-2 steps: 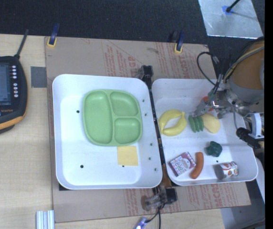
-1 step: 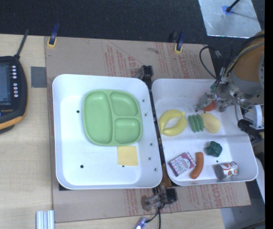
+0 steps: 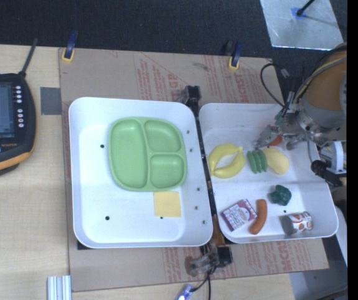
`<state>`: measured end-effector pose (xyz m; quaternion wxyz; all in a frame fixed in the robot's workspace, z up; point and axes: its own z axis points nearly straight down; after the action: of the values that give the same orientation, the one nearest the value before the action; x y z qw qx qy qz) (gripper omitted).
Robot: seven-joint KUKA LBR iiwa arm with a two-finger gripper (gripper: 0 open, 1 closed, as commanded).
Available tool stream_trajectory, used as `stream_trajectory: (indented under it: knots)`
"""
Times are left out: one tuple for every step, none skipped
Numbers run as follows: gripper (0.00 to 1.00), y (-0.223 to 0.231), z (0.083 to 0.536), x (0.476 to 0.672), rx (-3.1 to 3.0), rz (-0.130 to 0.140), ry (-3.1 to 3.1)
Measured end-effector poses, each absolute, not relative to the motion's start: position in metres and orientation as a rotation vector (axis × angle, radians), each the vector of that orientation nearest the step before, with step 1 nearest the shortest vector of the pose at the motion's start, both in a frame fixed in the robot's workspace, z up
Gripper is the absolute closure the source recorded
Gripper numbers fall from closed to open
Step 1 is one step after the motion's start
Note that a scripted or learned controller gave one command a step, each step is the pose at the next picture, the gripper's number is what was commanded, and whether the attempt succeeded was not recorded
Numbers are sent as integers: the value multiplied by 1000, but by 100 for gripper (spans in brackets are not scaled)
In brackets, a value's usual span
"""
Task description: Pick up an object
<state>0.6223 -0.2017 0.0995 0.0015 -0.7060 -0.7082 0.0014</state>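
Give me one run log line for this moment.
gripper: over right bin, above green item | holding: unclear | left bin: green plate, yellow square

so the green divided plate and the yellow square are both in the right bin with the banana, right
Not quite. The camera view shows the green divided plate and the yellow square in the left bin, not the right one. The banana lies in the right bin, apart from them.
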Motion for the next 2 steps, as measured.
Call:
stream_trajectory:
  knots:
    - [0,-188,93,598,-2216,5,-2225]
    - [0,-202,92,632,-2215,1,-2226]
